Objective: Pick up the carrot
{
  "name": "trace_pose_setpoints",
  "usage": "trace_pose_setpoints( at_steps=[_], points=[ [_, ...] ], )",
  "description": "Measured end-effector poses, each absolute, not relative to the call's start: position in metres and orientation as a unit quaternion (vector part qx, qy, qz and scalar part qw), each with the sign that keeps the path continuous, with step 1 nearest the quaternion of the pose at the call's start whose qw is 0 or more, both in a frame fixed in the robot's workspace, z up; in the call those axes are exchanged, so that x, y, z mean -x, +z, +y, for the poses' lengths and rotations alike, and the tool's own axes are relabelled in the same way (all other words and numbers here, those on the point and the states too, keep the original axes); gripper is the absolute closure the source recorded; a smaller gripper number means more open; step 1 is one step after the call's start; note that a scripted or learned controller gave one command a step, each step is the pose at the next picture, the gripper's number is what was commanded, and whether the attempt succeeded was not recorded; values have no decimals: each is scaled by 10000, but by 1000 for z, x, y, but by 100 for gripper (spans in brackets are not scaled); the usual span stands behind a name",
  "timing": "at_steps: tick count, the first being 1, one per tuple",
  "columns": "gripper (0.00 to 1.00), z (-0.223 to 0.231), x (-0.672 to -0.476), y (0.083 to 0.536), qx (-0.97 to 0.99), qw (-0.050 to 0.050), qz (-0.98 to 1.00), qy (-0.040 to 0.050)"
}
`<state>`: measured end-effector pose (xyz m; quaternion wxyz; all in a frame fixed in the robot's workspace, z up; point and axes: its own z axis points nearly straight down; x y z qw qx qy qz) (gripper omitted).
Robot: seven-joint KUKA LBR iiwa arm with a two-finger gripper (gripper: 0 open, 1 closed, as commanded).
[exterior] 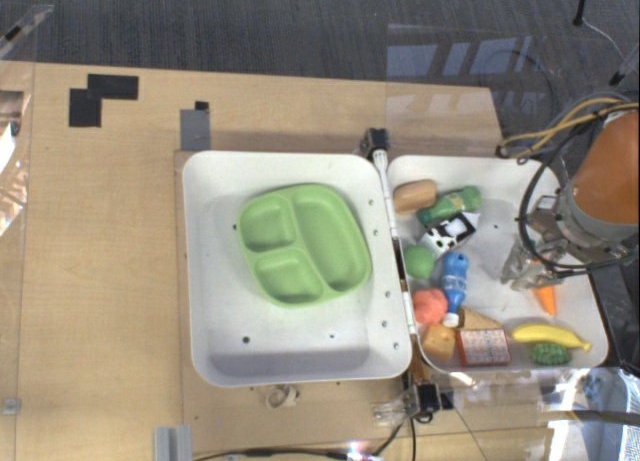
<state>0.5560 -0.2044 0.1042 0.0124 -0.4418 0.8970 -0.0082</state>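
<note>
The carrot (545, 298) is a small orange piece lying on the floor of the right bin (500, 174), near its right wall. My gripper (526, 271) hangs low over the bin just up and left of the carrot, its metal tip touching or nearly touching the carrot's upper end. The orange-banded wrist (608, 184) looms above it at the right edge. From this angle the wrist and cables hide how the gripper stands around the carrot.
The right bin also holds a bread roll (415, 193), a green bottle (450, 204), a blue bottle (455, 279), a banana (548, 334) and a red box (483, 346). A green divided plate (303, 242) lies in the left bin (215, 349).
</note>
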Motion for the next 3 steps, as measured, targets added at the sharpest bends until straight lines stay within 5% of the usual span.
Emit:
trace_pose_setpoints(
  at_steps=[1, 2, 3],
  points=[
    [0, -204, -556, 104, 4417, 121, 8971, -75],
    [100, -204, -560, 117, 4407, 172, 8974, -109],
    [0, -204, -560, 117, 4406, 170, 8975, -104]
  ],
)
